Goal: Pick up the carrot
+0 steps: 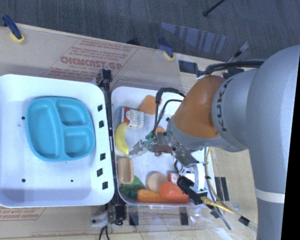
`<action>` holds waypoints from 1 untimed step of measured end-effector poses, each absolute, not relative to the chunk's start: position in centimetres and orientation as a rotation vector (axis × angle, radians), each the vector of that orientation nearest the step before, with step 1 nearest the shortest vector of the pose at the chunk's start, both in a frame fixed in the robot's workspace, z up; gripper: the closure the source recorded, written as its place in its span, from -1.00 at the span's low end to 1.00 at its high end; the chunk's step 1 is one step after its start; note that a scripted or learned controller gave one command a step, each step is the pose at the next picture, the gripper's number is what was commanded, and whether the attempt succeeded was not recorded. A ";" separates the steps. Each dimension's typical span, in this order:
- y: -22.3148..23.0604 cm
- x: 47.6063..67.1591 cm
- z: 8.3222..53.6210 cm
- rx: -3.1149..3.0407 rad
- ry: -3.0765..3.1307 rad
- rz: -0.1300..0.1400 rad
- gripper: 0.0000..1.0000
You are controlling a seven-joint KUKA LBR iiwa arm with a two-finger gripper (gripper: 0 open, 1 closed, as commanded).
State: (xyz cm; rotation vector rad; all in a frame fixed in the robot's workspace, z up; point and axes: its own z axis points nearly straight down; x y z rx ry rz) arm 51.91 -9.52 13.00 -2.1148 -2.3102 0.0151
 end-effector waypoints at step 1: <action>-12.9 57.7 14.5 -2.278 -2.163 0.005 -1.00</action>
